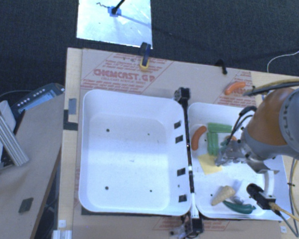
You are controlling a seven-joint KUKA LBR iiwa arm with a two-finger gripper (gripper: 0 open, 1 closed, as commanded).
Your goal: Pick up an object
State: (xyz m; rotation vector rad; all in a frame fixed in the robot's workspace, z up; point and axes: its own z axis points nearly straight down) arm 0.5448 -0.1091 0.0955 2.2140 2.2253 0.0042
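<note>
1. I see the arm [284, 123] reaching in from the right over the right bin [202, 111], its wrist bent down so the gripper [224, 158] sits low among the things there.
2. I cannot tell how far apart the fingers are or whether anything is between them; the tip is small and dark against the clutter.
3. The likely targets all lie in that right bin: an orange sausage-shaped piece [198, 137] near the divider, a green block [214, 137] just beside it, a flat yellow piece [209, 165] right under the tip, a tan cone-like thing [222, 195] lower down, and a dark green piece [238, 206] near the front rim.
4. My guess is that the tip is over the yellow piece or the green block because they sit closest together near the bin's middle, where a straight-down reach is easiest.
5. The yellow piece lies flat, so I judge it hard to pinch; the fingers could slide off it.
6. The left bin [130, 156] is a plain white tray.
7. Both bins rest on a brown cardboard sheet with red print [125, 73] on the table [73, 68]; another orange piece [235, 88] lies on the card behind the right bin.
8. Dark carpet [32, 28] surrounds the table, with a shiny square plate [115, 14] lying on it at the back.
</note>
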